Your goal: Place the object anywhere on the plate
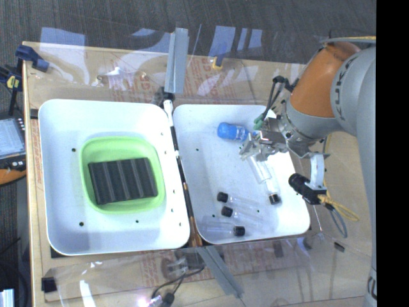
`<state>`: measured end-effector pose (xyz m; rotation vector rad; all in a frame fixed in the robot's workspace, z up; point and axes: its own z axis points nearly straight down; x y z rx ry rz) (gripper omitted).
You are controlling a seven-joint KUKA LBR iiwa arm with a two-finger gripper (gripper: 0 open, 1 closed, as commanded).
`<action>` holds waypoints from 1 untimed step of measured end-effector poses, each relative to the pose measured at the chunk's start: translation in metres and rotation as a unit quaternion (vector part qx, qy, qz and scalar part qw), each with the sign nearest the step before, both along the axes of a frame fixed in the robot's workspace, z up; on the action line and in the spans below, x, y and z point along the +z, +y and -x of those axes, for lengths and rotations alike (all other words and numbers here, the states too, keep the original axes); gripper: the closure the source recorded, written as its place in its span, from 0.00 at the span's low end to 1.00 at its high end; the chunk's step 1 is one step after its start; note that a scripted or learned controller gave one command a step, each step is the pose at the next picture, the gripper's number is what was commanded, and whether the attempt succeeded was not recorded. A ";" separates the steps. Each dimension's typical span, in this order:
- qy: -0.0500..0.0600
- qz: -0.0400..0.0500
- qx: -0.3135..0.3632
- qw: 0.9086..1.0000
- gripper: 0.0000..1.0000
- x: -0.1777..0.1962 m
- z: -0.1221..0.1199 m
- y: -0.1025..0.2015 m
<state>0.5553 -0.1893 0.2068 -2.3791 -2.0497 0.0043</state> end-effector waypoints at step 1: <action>0.000 0.000 0.000 1.000 0.00 0.000 0.000 0.000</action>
